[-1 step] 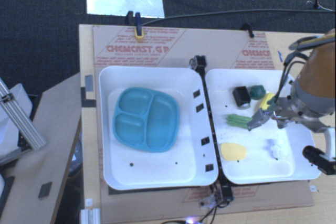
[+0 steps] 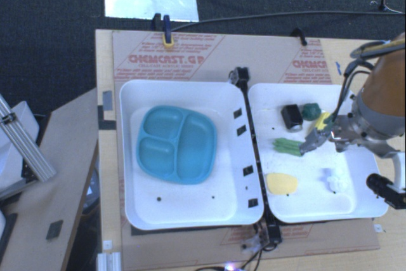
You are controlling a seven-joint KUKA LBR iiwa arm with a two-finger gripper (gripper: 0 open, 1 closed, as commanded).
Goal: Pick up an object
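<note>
In the right bin (image 2: 355,203) lie a black block (image 2: 292,117), a dark green round piece (image 2: 311,111), a green stick-like object (image 2: 287,147), a yellow flat piece (image 2: 281,184) and a small white object (image 2: 332,179). A yellow bit (image 2: 321,120) shows beside the arm. My gripper (image 2: 311,142) reaches in from the right and hangs just right of the green stick, its tips close to that object's right end. Nothing shows between its fingers.
The left bin (image 2: 136,200) holds a blue divided plate (image 2: 176,143). A black divider with clips (image 2: 248,143) runs between the bins. The arm's grey body (image 2: 380,111) covers the right bin's far right part. A black part (image 2: 384,190) sits at the right rim.
</note>
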